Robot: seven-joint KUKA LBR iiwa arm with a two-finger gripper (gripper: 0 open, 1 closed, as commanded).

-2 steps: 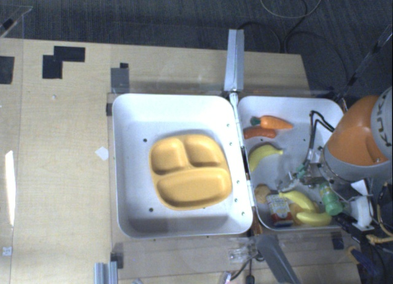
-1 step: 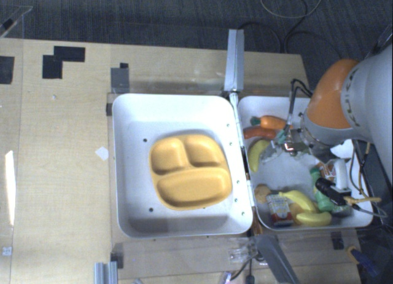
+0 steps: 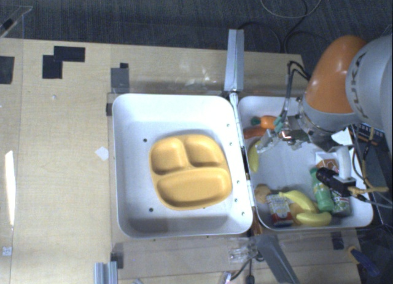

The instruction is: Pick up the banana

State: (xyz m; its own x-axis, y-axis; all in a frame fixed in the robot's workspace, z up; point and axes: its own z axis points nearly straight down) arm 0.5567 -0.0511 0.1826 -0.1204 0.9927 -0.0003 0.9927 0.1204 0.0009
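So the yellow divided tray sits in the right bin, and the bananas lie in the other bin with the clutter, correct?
Not quite. The camera view shows the yellow divided tray in the left bin, not the right one. The bananas do lie in the other bin, the right bin, among the clutter near its front edge.

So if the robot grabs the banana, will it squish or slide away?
Probably not squish: the banana looks like smooth, shiny plastic, so likely stiff and light. Its curved, glossy skin might slip between the fingers. It lies packed among other items near the right bin's front wall, so it may nudge its neighbours when pulled.
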